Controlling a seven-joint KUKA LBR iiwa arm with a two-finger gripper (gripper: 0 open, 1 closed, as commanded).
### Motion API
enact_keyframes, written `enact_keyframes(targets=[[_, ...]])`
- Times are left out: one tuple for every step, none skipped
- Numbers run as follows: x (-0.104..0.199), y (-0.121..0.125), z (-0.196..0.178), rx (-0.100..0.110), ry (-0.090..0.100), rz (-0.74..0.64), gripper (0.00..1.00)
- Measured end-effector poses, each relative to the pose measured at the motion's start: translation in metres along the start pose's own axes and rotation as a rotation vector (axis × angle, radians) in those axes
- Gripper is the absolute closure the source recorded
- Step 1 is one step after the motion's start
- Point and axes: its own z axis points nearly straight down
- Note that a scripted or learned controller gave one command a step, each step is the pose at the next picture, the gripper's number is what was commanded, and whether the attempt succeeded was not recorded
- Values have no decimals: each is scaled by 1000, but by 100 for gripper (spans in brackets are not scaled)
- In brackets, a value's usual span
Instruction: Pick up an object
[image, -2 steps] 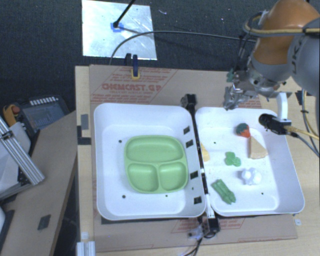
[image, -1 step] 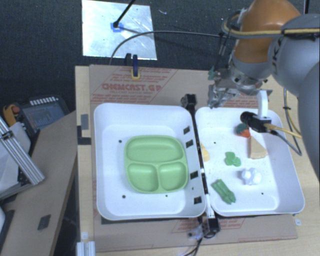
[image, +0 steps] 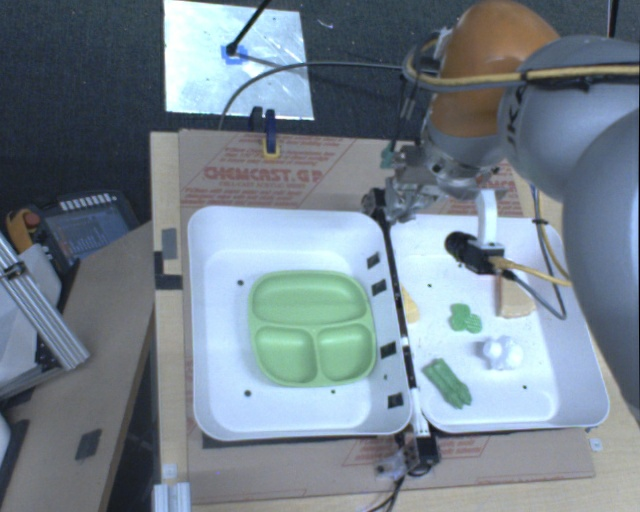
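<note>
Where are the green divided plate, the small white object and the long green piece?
green divided plate (image: 309, 328), camera view, centre ridge.
small white object (image: 499, 352), camera view, its middle.
long green piece (image: 446, 383), camera view, mid-length.

In the right-hand shallow white bin (image: 575, 395) lie several small objects: a green leafy toy piece (image: 463, 319) near the middle, a white knobbly lump (image: 499, 352) just right of it, a long green pod-like piece (image: 446, 383) lying slantwise toward the front, and a tan wedge (image: 514, 299) further back.

The big grey arm (image: 575, 130) with its orange band (image: 485, 50) comes in from the right, wrist tipped down, two-finger gripper (image: 405, 200) hanging low.
</note>
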Motion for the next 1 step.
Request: enact_keyframes(targets=[[44, -4, 14, 1, 0, 0, 100]])
